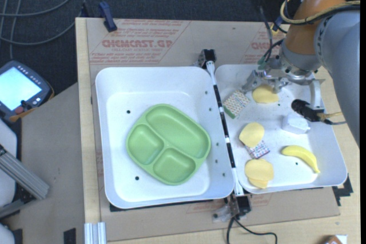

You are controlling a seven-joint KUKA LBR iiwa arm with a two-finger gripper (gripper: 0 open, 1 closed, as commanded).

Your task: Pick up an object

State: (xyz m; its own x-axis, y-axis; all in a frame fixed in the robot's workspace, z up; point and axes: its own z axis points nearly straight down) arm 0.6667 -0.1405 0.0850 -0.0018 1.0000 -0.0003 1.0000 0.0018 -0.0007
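My gripper (266, 79) hangs low over the far part of the right bin (331, 171), straight above a pale yellow rounded object (265, 96) and close to touching it. Whether it holds that object cannot be made out. In the same bin lie a checkered packet (236, 103), a yellow disc-like piece (251, 134), a small pink and blue packet (259, 150), another yellow round piece (259, 172), a banana (301, 156) and a white lump (295, 123).
The left bin (108, 94) holds a green divided plate (167, 143). A black clip (207, 56) sits at the far end of the ridge between the bins. The arm's grey body and orange band (311, 8) overhang the right bin's far right corner.
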